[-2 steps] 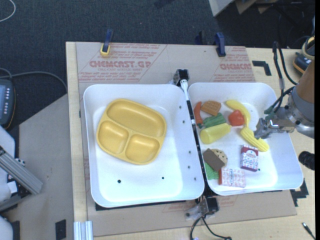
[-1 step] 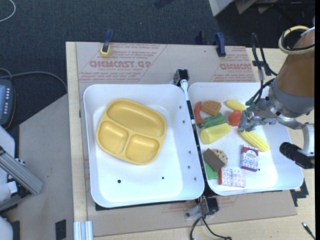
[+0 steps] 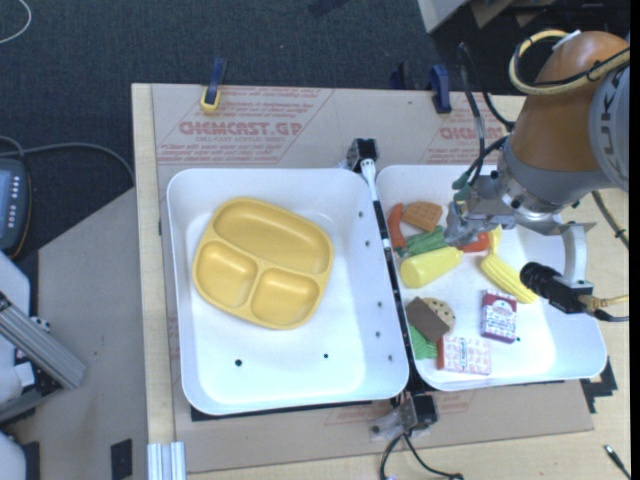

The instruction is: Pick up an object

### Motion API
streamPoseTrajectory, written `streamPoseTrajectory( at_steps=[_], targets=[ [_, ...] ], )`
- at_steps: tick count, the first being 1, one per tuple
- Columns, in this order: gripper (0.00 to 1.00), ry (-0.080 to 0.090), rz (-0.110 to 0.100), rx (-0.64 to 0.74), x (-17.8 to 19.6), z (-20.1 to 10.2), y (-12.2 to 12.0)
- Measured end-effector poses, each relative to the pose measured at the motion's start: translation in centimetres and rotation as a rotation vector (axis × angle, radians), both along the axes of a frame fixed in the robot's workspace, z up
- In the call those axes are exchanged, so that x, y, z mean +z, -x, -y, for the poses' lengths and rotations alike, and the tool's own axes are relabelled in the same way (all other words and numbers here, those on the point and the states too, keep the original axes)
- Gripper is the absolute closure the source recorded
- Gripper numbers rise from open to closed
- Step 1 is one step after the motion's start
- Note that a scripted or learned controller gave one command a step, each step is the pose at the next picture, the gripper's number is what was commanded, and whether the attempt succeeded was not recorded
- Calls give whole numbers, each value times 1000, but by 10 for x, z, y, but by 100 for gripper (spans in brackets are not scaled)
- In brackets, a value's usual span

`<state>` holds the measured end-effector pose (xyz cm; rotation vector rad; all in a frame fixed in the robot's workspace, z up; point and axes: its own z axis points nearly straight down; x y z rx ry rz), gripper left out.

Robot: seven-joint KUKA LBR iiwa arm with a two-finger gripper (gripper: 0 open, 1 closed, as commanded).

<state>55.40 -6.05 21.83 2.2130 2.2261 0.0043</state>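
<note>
Because the camera looks down at a slant, the nearest things sit lowest: in the right bin [image 3: 590,353], a red-and-white patterned packet [image 3: 467,355] and a small red carton [image 3: 498,318] lie flat near the front wall, with a brown cookie-like toy [image 3: 430,316] just beside them. Further in lie a yellow corn cob [image 3: 431,264], a second yellow piece [image 3: 506,277], something green [image 3: 425,241] and an orange waffle-shaped toy [image 3: 422,215]. These look like light, stiff, smooth plastic, probably slippery; the corn seems best taken across its middle. The gripper [image 3: 467,230] is down among them beside the corn; I cannot tell its state. The left bin [image 3: 190,368] bears a yellow divided tray [image 3: 262,261].
</note>
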Motion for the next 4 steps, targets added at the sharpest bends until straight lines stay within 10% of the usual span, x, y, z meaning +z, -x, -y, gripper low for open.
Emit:
streamPoseTrajectory(
  at_steps=[4],
  targets=[
    [100, 0, -6, -7, 16, 0, -14]
  ],
)
